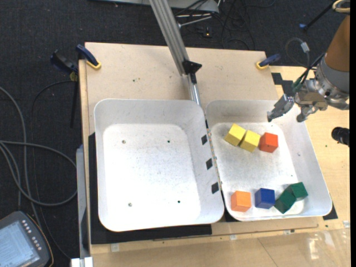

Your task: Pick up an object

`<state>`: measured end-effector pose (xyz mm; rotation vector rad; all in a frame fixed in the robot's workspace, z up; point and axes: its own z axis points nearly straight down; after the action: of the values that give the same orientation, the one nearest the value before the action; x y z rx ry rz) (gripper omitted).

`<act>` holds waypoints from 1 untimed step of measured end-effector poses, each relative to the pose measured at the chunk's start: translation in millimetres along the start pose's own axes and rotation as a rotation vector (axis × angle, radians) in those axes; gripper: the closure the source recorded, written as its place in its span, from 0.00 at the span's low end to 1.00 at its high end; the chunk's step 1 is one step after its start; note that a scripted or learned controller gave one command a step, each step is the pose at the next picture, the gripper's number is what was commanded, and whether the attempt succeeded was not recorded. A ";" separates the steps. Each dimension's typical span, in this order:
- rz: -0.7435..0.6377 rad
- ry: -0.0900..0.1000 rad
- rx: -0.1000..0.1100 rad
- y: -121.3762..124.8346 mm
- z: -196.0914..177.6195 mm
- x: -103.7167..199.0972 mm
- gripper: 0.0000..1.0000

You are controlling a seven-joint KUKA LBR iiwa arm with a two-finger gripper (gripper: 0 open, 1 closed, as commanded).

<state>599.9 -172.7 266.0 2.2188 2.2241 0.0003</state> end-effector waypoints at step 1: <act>0.000 0.000 0.000 0.0 0.0 0.0 0.00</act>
<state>599.9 -172.7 266.0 2.2185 2.2243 -0.0001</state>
